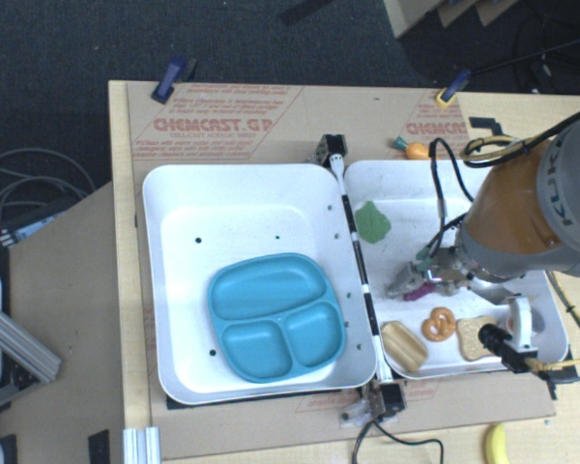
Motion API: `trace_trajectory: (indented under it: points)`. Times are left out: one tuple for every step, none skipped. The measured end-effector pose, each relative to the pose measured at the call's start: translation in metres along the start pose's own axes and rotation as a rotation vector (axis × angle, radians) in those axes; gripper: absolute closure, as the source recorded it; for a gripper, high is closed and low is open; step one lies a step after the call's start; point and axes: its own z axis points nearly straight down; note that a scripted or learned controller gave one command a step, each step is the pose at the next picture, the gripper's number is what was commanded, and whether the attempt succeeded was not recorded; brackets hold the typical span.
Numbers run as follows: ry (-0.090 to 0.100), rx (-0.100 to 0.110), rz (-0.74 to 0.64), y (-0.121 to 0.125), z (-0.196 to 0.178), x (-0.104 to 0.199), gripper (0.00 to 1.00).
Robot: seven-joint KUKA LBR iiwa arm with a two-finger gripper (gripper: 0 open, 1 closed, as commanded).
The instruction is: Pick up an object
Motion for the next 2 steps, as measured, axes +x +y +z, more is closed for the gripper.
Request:
trace_trajectory:
  points:
    - [0.0, 0.0, 0.0, 0.03, 0.0, -0.003, 0.0]
    - [-0.001, -0.005, 0.001, 0.031, -0.011, -0.003, 1.0]
